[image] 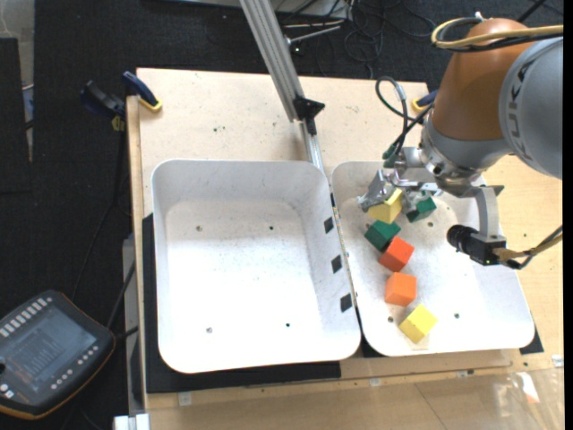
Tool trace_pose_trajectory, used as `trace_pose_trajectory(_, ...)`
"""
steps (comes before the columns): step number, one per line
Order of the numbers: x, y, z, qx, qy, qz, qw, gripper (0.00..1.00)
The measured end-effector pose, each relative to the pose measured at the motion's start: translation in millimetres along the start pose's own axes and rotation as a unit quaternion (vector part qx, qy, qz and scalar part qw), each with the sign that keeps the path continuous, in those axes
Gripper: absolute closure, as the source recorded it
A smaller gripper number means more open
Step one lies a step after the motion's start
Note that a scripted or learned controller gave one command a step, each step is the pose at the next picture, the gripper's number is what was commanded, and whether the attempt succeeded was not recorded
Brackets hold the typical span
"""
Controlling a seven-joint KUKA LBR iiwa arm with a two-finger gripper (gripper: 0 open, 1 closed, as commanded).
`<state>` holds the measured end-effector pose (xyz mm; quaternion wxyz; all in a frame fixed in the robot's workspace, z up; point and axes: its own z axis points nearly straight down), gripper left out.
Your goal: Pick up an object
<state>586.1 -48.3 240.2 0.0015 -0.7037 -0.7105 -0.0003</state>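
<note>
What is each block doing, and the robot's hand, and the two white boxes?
gripper: down in the right bin, at a pale yellow block
pale yellow block: under the gripper, grip unclear
dark green block: lying in the right bin, touching an orange block
upper orange block: lying loose
lower orange block: lying loose
yellow block: lying loose near the front rim
right bin: holding all the blocks
left bin: bare white floor showing

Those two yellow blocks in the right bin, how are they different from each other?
The yellow block by the gripper sits at the bin's far end, pale and partly covered by the gripper; the yellow block near the front edge lies in the open, brighter and fully visible. The far one touches a green block; the near one lies just below an orange block. Both are small yellow cubes.
</note>
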Motion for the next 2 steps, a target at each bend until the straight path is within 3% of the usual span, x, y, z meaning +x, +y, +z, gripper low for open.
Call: trace_pose_trajectory(2, 99.0, -7.1, 5.1, 0.000, 0.000, 0.001, 1.0000, 1.00)
